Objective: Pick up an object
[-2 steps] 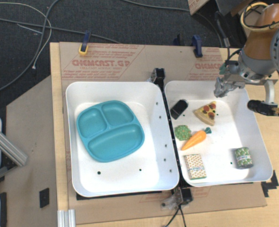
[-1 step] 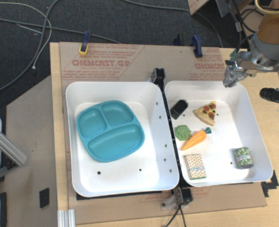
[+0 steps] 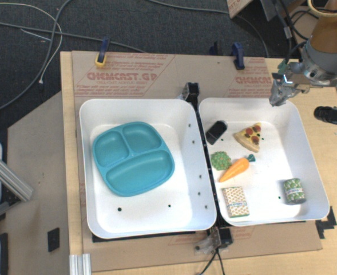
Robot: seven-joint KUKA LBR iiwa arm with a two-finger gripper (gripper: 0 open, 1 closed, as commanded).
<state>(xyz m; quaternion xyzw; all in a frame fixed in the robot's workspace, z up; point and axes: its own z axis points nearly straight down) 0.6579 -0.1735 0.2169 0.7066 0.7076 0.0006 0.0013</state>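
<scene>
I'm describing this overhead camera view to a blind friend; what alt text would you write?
A robot gripper hovers over the right bin's far corner, above toy pizza, carrot, broccoli, a black block, a box and a can. The left bin holds a teal divided plate.

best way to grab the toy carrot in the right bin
Grip the carrot across its orange body near the thicker end, coming straight down from above. It lies flat and slanted, green top up-right, tip down-left, so the fingers should close across its narrow width. The broccoli sits against its upper-left side, so aim toward the leafy end. The gripper is above the bin's far rim.
</scene>
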